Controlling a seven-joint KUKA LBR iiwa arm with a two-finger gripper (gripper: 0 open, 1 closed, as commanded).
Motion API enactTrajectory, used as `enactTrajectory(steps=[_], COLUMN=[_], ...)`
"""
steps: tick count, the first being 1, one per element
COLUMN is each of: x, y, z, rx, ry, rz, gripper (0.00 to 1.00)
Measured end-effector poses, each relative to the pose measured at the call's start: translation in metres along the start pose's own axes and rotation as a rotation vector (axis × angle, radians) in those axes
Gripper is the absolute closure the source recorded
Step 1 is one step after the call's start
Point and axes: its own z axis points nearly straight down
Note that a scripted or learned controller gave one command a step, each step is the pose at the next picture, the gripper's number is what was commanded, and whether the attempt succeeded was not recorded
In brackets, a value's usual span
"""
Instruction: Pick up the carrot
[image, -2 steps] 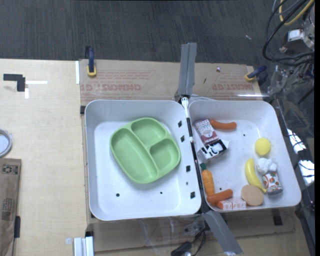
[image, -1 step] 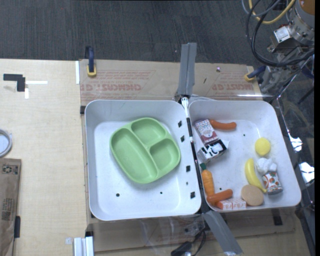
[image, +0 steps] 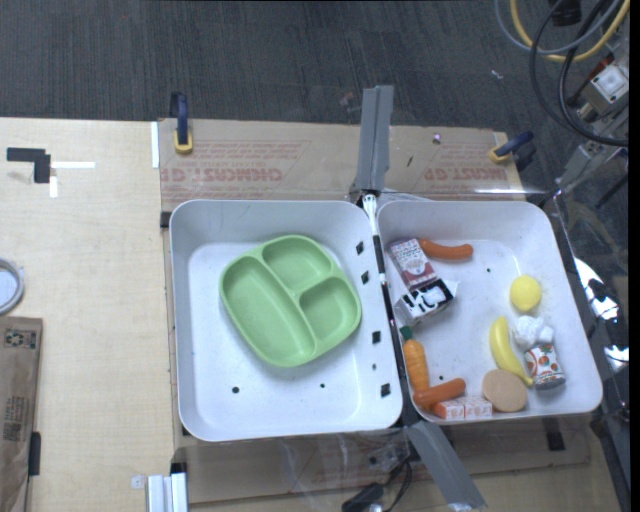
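Gripper state: you cannot tell it from this view. The carrot (image: 415, 366) lies against the left wall of the right bin (image: 560, 235), the far side from where the arm enters. A gripper closing there could jam on that wall. It could also take the orange piece (image: 441, 391) touching the carrot's tip, or the orange sausage (image: 446, 250) further back.

The place looked like a robotics lab or test workshop. Two shallow white plastic bins (image: 185, 330) sat side by side on a pale plywood bench (image: 90, 260), over brown printed cardboard (image: 290, 165) held by yellow spring clamps (image: 181, 125). Loose black and yellow cables (image: 560, 40) hung above dark grey carpet (image: 250, 50).
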Motion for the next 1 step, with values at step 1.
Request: enactTrajectory(steps=[1], x=[0.0401], y=[-0.0264], z=[0.0003], rx=[0.001], ry=[0.000], rz=[0.105], gripper=[1.00])
